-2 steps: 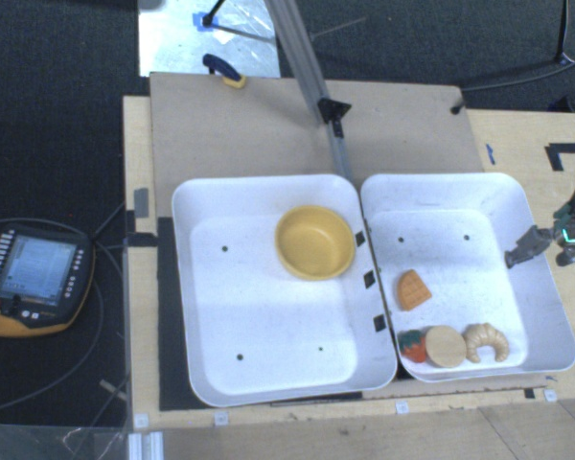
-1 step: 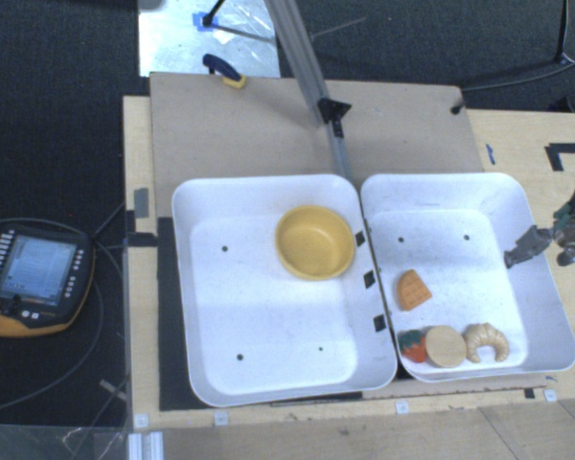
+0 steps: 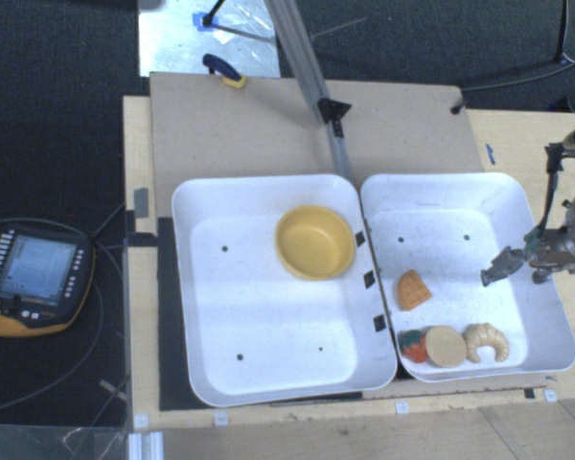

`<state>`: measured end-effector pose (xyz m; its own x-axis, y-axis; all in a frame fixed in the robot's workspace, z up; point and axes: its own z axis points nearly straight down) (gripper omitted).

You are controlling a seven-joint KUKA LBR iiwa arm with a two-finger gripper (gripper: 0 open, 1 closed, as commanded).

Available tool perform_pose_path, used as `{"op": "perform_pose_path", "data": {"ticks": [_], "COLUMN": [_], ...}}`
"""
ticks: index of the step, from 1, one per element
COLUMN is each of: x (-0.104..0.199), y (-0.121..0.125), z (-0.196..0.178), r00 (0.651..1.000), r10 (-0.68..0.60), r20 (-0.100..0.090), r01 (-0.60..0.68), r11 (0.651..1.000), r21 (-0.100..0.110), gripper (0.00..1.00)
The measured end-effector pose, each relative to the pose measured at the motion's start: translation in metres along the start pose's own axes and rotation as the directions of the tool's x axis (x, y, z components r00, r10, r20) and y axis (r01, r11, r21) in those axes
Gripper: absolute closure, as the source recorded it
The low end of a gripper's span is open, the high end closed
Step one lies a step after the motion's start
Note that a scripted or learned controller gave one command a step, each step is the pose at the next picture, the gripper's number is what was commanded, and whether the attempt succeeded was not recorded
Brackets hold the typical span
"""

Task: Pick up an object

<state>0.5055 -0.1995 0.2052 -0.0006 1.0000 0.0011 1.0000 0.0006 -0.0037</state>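
In the right bin (image 3: 441,199) lie an orange wedge (image 3: 413,290), a small red and green piece (image 3: 412,345), a tan round disc (image 3: 446,346) and a pale croissant (image 3: 486,341), the last three in a row along the front wall. A yellow bowl (image 3: 314,241) stands in the left bin (image 3: 211,305) near its back right corner. My gripper (image 3: 517,272) hovers over the right side of the right bin, above and behind the croissant. It is open, with nothing between its fingers.
A teach pendant (image 3: 31,278) lies on the floor at the left. A slanted metal pole (image 3: 307,65) crosses the cardboard sheet behind the bins. A blue and yellow clamp (image 3: 223,70) sits at the cardboard's back edge.
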Motion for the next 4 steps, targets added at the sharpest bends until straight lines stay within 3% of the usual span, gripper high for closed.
{"op": "perform_pose_path", "data": {"ticks": [2, 3, 4], "x": [-0.006, -0.007, 0.000], "y": [-0.002, 0.000, 0.001], "z": [0.112, 0.099, 0.055], "r00": [1.000, 1.000, 1.000], "r10": [0.001, 0.001, -0.001], "r20": [0.000, 0.002, 0.002], "r01": [-0.001, -0.001, 0.001], "r11": [1.000, 1.000, 1.000], "r21": [0.000, -0.005, -0.008], "gripper": [0.00, 1.00, 1.00]}}
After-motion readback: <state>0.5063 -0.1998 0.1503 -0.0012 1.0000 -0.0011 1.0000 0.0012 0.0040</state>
